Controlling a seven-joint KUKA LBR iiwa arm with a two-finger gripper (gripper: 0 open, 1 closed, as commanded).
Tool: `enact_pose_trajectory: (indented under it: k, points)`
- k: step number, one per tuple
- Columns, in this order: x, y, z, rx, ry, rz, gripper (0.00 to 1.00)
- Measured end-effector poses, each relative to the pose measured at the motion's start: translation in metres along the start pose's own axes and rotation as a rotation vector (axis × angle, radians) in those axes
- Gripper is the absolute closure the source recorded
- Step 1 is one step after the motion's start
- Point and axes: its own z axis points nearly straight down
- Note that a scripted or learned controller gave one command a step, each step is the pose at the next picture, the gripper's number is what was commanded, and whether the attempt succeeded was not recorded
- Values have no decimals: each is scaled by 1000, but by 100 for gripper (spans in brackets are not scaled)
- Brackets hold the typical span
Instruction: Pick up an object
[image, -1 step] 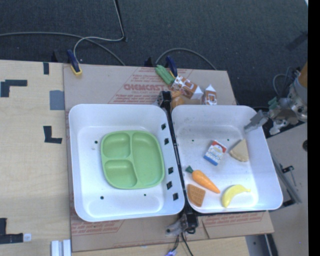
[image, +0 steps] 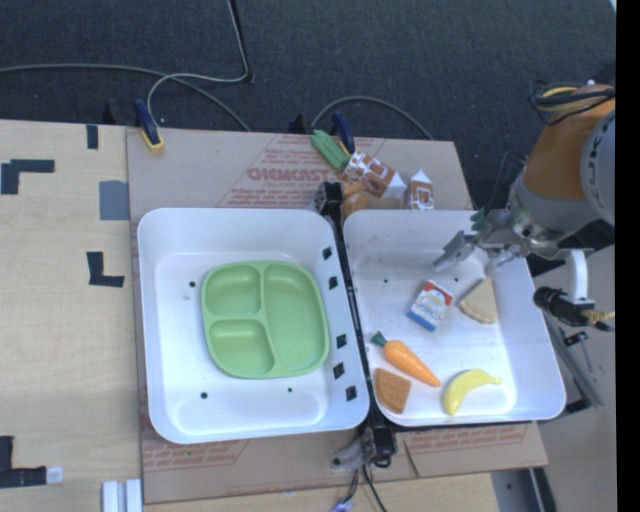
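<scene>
We see our gripper (image: 478, 252) spread open, holding nothing; we should drop straight onto the small carton (image: 431, 304) just below-left, avoiding the bread slice (image: 480, 303) beside it.

The arm reaches in from the right, orange band showing above the wrist. Its gripper (image: 472, 253) hangs low, fingers spread apart and pointing down and left, with nothing between them.

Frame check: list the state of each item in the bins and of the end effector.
Green plate: flat, upright, in left bin.
Small carton: lying in right bin.
Carrot: lying loose.
Banana: lying loose.
Waffle: flat.
Bread slice: flat.
End effector: open, holding nothing, above right bin.
</scene>
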Motion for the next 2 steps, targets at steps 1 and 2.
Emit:
enact_pose_trajectory:
  k: [1, 2]
  points:
    - [45, 12, 72, 0, 0, 0, 0]
    - [51, -28, 85, -7, -3, 0, 0]
